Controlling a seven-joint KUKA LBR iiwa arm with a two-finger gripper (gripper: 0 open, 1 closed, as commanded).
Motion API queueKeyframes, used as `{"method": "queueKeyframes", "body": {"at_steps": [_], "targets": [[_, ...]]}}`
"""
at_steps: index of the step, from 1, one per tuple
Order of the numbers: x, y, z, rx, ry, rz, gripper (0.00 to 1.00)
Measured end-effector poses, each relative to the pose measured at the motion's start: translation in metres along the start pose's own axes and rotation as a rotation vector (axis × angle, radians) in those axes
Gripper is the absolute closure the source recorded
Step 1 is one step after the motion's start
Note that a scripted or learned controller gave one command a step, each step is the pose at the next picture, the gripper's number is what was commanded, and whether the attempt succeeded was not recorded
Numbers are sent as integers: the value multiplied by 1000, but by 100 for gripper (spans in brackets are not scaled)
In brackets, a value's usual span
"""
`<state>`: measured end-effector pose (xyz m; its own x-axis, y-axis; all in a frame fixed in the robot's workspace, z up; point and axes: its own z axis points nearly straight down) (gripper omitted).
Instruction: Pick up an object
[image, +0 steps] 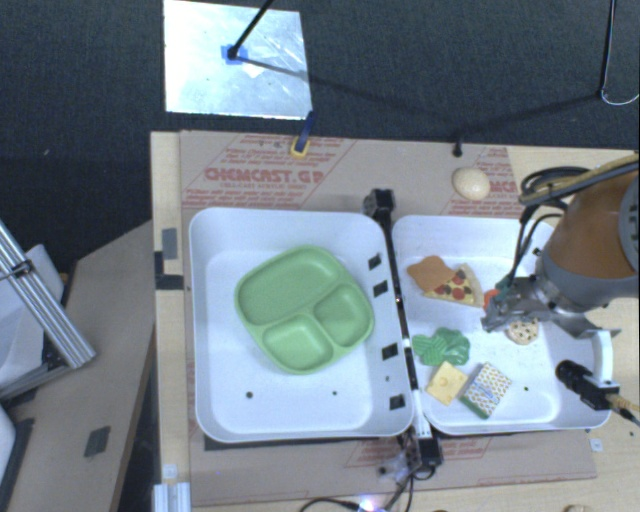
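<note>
Camera view from above: the grey arm with its orange band reaches in from the right, its gripper (503, 312) low inside the right bin (500, 232); whether it is open or closed cannot be told. A cookie (522, 331) lies just beside the gripper, a pizza slice (443, 279) near its far side, and a green leafy toy (443, 347), cheese wedge (447, 382) and patterned block (486, 388) below. A green divided plate (303, 308) sits well apart in the left bin (232, 395).

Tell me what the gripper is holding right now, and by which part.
Cannot be told. The gripper sits low in the right bin, beside the cookie and near the pizza slice; no grasp is visible.
</note>
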<state>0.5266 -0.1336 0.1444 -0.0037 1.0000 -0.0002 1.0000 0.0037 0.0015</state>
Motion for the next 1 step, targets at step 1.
{"method": "queueKeyframes", "body": {"at_steps": [1], "targets": [[-7, 1, -44, -2, -1, 0, 100]]}}
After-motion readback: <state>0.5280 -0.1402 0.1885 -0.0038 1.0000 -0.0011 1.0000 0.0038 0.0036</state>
